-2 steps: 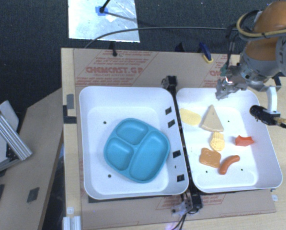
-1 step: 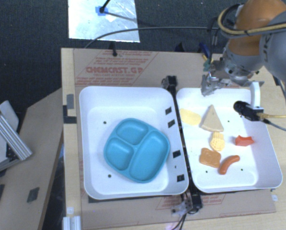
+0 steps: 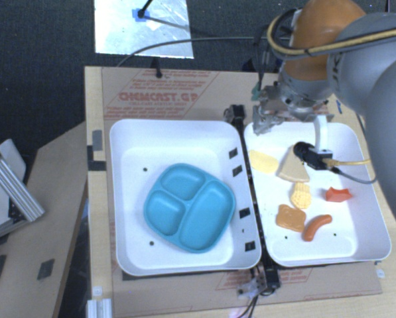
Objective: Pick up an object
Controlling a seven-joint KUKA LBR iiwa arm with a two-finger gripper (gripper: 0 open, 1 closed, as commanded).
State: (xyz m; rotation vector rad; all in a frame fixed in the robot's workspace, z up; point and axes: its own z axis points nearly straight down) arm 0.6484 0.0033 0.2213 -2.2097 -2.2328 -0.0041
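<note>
6 small food pieces are seen in the right bin point(image 3: 377, 240), and any of them can serve as the object to be picked up. A pale yellow piece point(image 3: 263, 161) lies nearest the divider between the bins; beside it, further from the divider, a tan wedge point(image 3: 292, 170) rests. Below the wedge a yellow corn-like piece point(image 3: 301, 195) and an orange toast-like piece point(image 3: 290, 218) are placed, with a sausage point(image 3: 316, 226) beside the toast and a small red piece point(image 3: 338, 194) further out from the divider. The left bin point(image 3: 128, 177), across the divider, holds a blue divided plate point(image 3: 189, 206).

The gripper point(image 3: 272, 121) is held over the far rim of the right bin, close to the divider, above the pale yellow piece. Whether it is apart or together cannot be told. Nothing is seen held.

The step in hand is judged to be the approach, before any grasp. A descent onto 1 chosen piece is called for, likely the pale yellow piece.
</note>
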